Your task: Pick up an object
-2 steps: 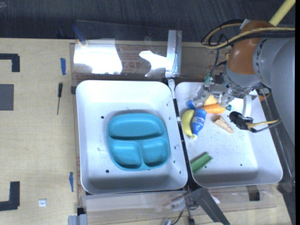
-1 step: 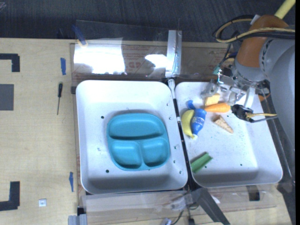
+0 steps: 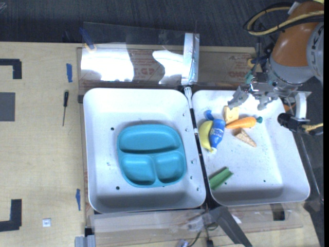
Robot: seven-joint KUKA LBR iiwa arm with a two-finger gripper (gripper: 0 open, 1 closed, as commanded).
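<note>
Two shallow white bins are set side by side on the bench (image 3: 36, 153). The left bin (image 3: 97, 107) is occupied by a blue divided tray (image 3: 151, 154), around which a band of bare floor is left on all sides. In the right bin (image 3: 288, 174), the objects are grouped in the upper left part: a yellow banana (image 3: 205, 134) is seen just beside the dividing wall, a blue bottle (image 3: 216, 130) is laid against it, an orange carrot (image 3: 240, 122) lies to the right of the bottle, and a tan wedge (image 3: 245, 138) rests just below the carrot. A yellow-tan block (image 3: 230, 112) is located above the carrot, near the far rim. A green piece (image 3: 220, 177) lies apart from the group, close to the near left corner. The right half and the near part of this bin floor are left open. The tool (image 3: 252, 98) is positioned over the far edge of the right bin, just right of the yellow-tan block; its two fingers are seen spread apart, with nothing between them. The arm (image 3: 295, 50) is extended in from the upper right
</note>
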